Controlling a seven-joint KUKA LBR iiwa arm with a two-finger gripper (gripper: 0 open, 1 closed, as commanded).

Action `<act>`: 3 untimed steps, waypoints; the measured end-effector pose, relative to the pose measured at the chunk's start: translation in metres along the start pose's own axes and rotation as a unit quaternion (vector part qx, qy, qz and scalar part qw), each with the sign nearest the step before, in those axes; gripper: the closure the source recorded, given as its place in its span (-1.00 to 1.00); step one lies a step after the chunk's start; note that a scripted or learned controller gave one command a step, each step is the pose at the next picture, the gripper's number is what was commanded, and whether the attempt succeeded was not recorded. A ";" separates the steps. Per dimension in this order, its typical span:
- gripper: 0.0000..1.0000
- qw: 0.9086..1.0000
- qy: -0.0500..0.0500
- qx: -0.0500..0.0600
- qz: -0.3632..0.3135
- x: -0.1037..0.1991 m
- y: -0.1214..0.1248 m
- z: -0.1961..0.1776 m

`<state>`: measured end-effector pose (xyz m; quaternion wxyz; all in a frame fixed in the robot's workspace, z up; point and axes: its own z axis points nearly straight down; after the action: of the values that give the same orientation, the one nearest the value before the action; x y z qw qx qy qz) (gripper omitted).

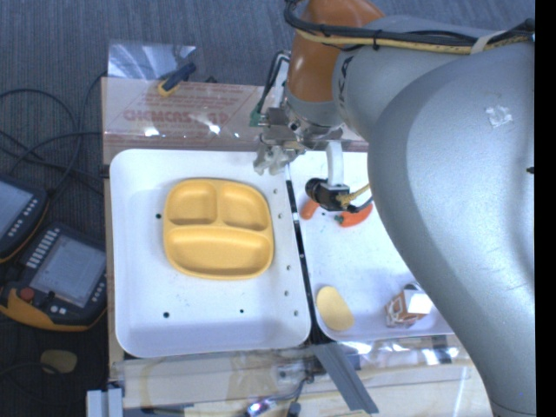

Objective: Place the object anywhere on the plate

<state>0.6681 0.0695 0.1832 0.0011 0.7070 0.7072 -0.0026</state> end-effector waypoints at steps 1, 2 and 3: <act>1.00 1.000 0.000 -0.005 0.001 0.068 -0.049 0.069; 1.00 1.000 0.001 0.000 0.000 0.028 -0.090 -0.031; 1.00 1.000 0.001 0.000 -0.001 0.065 -0.038 -0.052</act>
<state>0.6306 0.1349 0.2351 0.0004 0.7066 0.7076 -0.0020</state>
